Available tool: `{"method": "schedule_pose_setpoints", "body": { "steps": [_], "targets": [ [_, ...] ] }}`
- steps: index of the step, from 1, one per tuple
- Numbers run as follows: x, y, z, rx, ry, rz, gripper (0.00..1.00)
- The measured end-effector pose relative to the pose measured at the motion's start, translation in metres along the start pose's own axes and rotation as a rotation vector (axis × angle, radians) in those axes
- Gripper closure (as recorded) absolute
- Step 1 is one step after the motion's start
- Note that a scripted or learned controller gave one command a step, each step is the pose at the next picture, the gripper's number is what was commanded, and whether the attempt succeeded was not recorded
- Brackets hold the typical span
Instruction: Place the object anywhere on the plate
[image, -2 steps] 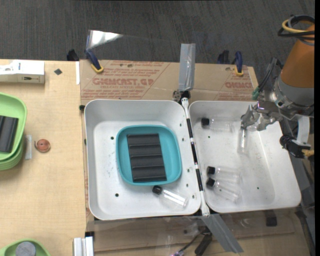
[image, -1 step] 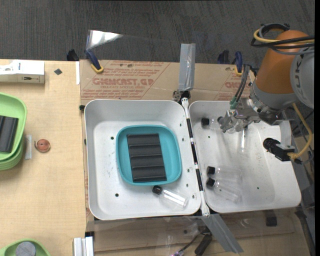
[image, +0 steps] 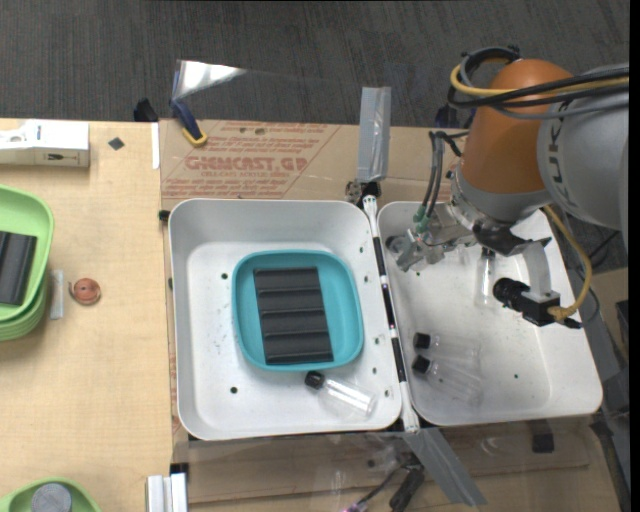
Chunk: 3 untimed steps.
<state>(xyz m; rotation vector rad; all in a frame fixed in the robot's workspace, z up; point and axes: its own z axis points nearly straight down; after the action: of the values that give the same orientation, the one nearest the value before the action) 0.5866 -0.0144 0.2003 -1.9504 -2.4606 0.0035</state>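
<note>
A wooden bench (image: 90, 400) carries two white bins, with cardboard (image: 255, 160) behind them printed "GEMCAST". In the left bin (image: 200, 400) sits a teal plate (image: 345, 300) holding a dark ribbed insert. A clear vial (image: 340, 393) with a black cap lies just below the plate, its long axis slanting, cap toward upper left. The gripper (image: 415, 245) hangs over the right bin (image: 560, 390) (whether it is apart or together, I cannot tell).

A clear vial (image: 340, 392) with a black cap lies flat just beside the teal plate (image: 350, 300).
</note>
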Motion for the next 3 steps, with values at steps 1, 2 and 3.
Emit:
{"method": "schedule_pose_setpoints", "body": {
  "steps": [1, 2, 3],
  "targets": [
    [0.084, -0.006, 0.010, 0.000, 0.000, -0.092, 1.00],
    [0.084, -0.006, 0.010, 0.000, -0.001, -0.091, 0.00],
    [0.060, -0.023, -0.035, -0.002, -0.001, -0.044, 0.00]
  ]
}}
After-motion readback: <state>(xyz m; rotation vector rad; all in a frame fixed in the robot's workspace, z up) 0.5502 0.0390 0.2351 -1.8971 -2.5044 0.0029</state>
